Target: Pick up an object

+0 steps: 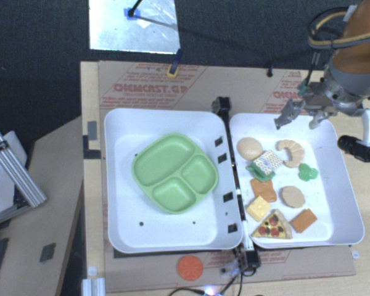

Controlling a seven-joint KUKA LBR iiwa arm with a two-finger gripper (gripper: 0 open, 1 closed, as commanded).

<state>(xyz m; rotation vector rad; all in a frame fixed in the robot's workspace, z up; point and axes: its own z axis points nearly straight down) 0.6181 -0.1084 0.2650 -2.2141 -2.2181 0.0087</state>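
Pincer (301, 117) spread wide, nothing held, poised above far edge of right bin (342, 165). Croissant (291, 152) seen just below, toward near edge; curve lies crosswise.

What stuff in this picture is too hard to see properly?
- The arm: in the camera view, its upper part is cut off by the top right corner.
- The blue-and-white packet: its printing is too small to read.
- The green toy: too small and blurry to tell what food it is.
- The tan cracker: the yellow cheese wedge hides its lower edge.
- The gripper: open above the right bin, its height uncertain.
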